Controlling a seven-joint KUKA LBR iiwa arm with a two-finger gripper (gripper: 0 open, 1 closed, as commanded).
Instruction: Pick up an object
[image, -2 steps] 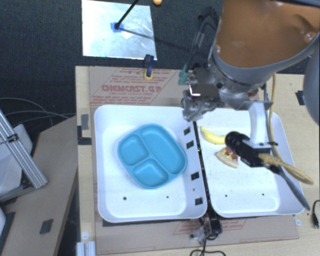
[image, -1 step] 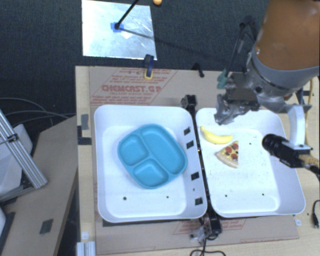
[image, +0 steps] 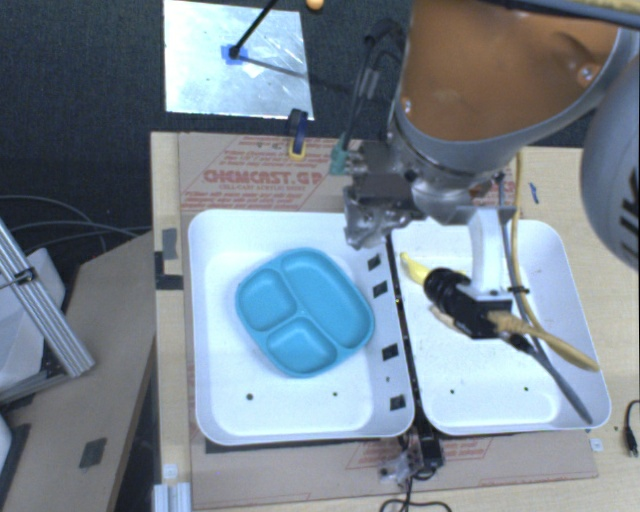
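The blue plate (image: 303, 310) in the left bin (image: 205, 400) looks light, stiff and slick — I'd pinch its raised rim. My hand (image: 368, 230) hovers near its far corner — open or closed, I cannot tell.

The arm (image: 500, 70) is cut off by the top and right edges of the view. Its body hides the rear wall of the right bin (image: 480, 392) and the right part of the red lettering on the cardboard sheet (image: 250, 175) under the bins. The gripper (image: 368, 228) appears dark and blurred above the rear right corner of the left bin (image: 230, 400), so its detail cannot be resolved. The silver sheet (image: 200, 60) is cut off by the top edge, and the metal frame (image: 40, 310) by the left edge.
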